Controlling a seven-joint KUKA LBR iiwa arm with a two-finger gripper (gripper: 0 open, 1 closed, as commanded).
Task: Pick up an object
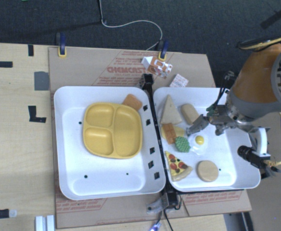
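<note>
I have the gripper [198, 126] hanging over the middle of the right white bin [244, 177], its two fingers spread with nothing between them. The white-and-yellow toy fried egg [198, 140] lies just below the fingertips, beside the green knobbly toy piece [181, 144]. I would come straight down so the fingers straddle the egg alone, keep off the green piece, then squeeze before I lift.

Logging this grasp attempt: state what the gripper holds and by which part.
Nothing visibly held: the gripper hangs over the right bin, its fingers' state unclear.
</note>
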